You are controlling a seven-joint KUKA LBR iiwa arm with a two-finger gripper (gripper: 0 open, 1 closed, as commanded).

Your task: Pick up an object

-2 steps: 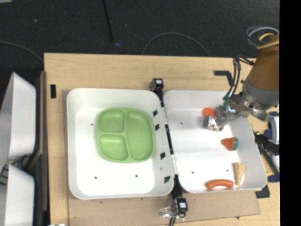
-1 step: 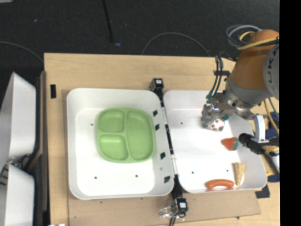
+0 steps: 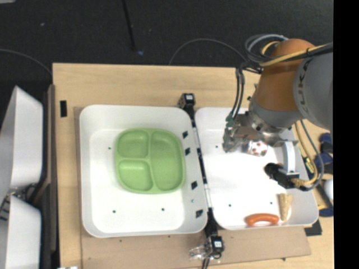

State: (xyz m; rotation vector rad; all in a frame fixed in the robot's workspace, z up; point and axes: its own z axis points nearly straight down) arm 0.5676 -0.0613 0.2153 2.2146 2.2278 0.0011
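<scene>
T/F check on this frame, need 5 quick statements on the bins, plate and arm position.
1. The green divided plate lies in the left bin. True.
2. The gripper is over the left bin. False: it is over the right bin, near its upper part.
3. An orange ring lies near the right bin's front edge. True.
4. The plate has two compartments. False: three are visible.
5. A tan wedge-shaped object sits on the plate. False: it lies in the right bin, beside the orange ring.
</scene>
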